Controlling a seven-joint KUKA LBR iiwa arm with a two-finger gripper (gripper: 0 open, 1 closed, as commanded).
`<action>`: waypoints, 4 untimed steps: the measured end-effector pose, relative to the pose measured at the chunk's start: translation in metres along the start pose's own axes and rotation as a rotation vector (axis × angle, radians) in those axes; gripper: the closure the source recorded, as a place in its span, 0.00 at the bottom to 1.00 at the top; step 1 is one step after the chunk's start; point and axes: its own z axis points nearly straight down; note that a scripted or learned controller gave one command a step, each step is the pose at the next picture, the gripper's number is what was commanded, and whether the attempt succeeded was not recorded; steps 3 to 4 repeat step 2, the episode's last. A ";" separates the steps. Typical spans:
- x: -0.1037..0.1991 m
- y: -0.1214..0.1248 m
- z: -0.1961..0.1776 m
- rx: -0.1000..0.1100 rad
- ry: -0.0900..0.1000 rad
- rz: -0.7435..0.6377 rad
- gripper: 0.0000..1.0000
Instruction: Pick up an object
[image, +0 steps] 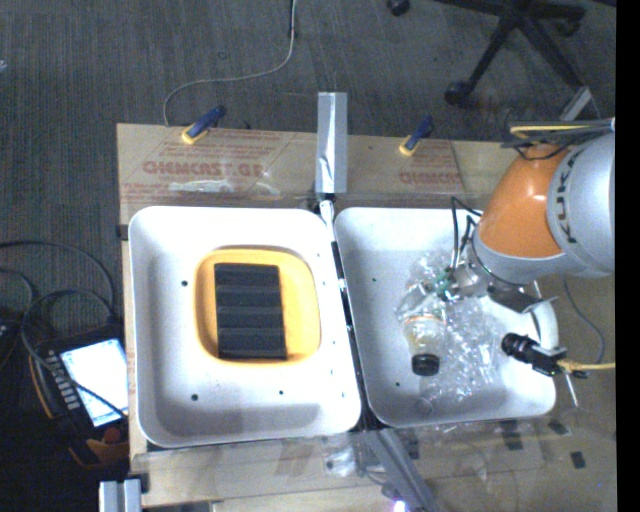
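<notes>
A clear plastic bottle (424, 330) with a black cap (426, 364) lies in the right bin (380, 250), cap toward the front. Crumpled clear plastic (472, 352) lies around it and to its right. My gripper (452, 284) hangs low over the upper end of this clutter, just right of the bottle's base. The grey arm with its orange band (520, 215) rises behind it. The clear plastic and the wrist hide what the gripper touches.
The left bin (160, 260) holds a yellow tray (305, 300) with a black ribbed insert (250, 310). A black connector with a yellow cable (530, 352) sticks out over the right bin's right side. A metal post (331, 140) stands behind the bins.
</notes>
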 end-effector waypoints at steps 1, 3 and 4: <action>0.019 0.038 -0.001 0.012 0.004 -0.242 1.00; 0.049 0.067 -0.066 0.011 0.005 -0.371 1.00; 0.049 0.067 -0.066 0.011 0.005 -0.371 1.00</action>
